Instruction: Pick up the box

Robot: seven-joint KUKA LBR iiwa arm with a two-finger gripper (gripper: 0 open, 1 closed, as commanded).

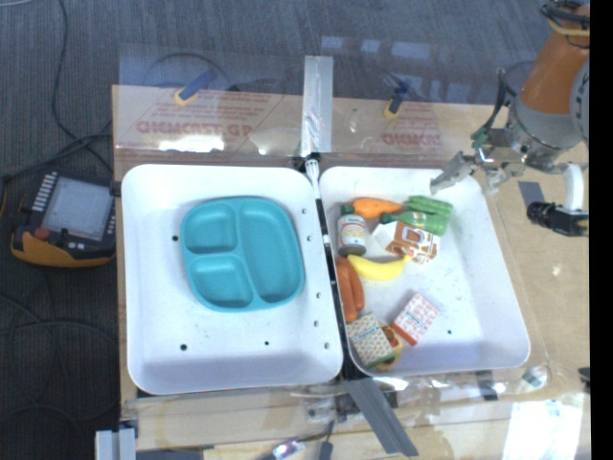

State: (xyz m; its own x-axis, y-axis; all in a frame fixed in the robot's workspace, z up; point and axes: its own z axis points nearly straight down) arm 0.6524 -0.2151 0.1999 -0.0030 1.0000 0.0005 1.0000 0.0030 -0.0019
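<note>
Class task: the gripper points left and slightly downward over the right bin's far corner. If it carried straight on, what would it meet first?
Probably the green packet, lying just ahead of the gripper in the right bin; height is unclear.

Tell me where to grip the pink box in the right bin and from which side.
Take the pink box across its two long edges, coming straight down. It lies flat and tilted, apart from the banana, with bare bin floor on its right; the food packet crowds its lower-left end.

2 white bins [144, 286], 1 blue tray [241, 253], 2 boxes [416, 318], 1 banana [375, 268], 1 jar [352, 233].
</note>
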